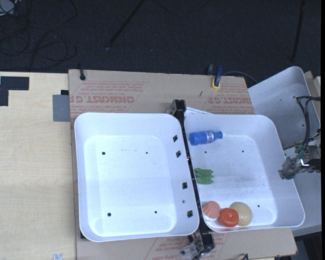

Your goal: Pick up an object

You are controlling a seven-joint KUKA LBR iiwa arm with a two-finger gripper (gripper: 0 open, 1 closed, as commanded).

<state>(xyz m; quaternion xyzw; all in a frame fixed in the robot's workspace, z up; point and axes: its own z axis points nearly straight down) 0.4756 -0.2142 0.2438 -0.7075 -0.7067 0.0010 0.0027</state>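
Sitting on the left is the pale wood desk [27, 172], with a sheet of printed cardboard [124, 93] under both bins. The left bin [130, 183] is plain white with a few small dark dots on its floor. A black strip [190, 177] runs along the seam where the two bins meet.

All the pickable stuff is in the right bin [244, 172], mostly crowded toward its left side. Near the top there's a blue bottle [205, 137] lying on its side, with the paler cap end pointing right. Below that, close to the seam, is a small green item [203, 176], kinda lumpy, too small to say what it is. Down in the near corner are three round things in a tight cluster: a pinkish one [210, 209], a red-orange one [228, 217] touching it, and a cream-coloured one [241, 213] just behind the red one.

Further right, the end effector [291, 169] hangs by the right bin's right rim, well apart from every item. It's dark and small here, so honestly I can't tell if it's open or closed, and nothing visible is in its grasp.
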